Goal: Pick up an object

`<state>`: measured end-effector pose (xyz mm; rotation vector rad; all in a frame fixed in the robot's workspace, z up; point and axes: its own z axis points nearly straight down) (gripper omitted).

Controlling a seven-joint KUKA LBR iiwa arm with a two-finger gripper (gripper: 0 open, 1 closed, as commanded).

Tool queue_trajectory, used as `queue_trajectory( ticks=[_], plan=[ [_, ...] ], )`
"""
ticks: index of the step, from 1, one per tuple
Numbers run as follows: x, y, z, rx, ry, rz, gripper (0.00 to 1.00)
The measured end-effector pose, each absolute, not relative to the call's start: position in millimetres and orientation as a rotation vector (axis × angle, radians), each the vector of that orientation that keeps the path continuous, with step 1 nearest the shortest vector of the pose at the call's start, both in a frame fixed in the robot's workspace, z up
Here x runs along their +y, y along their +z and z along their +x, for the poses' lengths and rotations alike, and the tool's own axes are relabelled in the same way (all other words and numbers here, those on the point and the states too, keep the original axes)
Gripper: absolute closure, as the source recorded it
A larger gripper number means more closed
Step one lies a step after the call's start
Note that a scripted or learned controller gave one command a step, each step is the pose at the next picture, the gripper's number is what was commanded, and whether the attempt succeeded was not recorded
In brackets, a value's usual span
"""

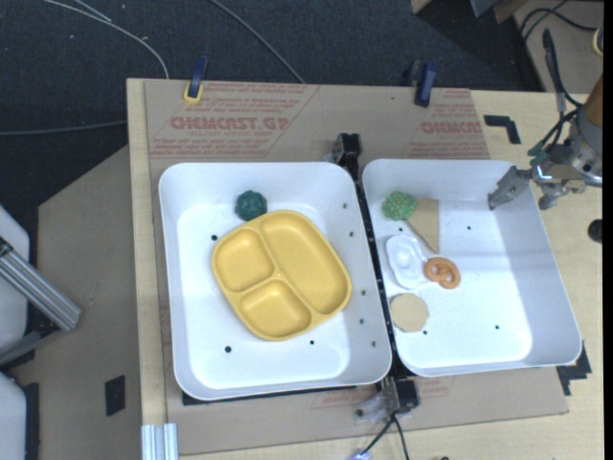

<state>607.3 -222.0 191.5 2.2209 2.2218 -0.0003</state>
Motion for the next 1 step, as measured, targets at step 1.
queue_trajectory(
  ticks=[1],
  plan=[
    [-223.0, 128.1, 605.3, 2.225, -0.004, 2.225, 0.0]
  ],
)
